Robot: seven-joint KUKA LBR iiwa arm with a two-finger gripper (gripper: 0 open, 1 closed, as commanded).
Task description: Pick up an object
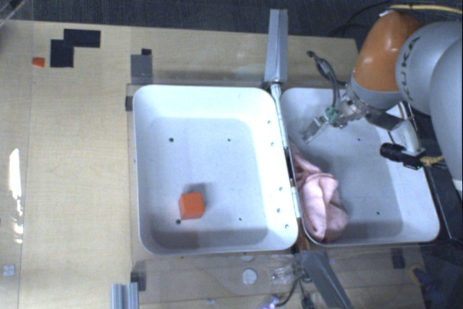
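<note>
An orange block (192,205) lies in the left bin (202,119), near its front left corner. A crumpled pink cloth (319,197) rests against the left wall of the right bin (376,177), toward the front. My gripper (315,129) hangs over the back left part of the right bin, pointing down and to the left. It sits well behind the cloth and apart from it. Nothing shows in its grasp.
A metal divider (275,54) runs back from between the two bins. The grey arm with its orange band (383,47) covers the right bin's back right corner. Black and orange markers (65,48) sit on the wooden bench at the far left.
</note>
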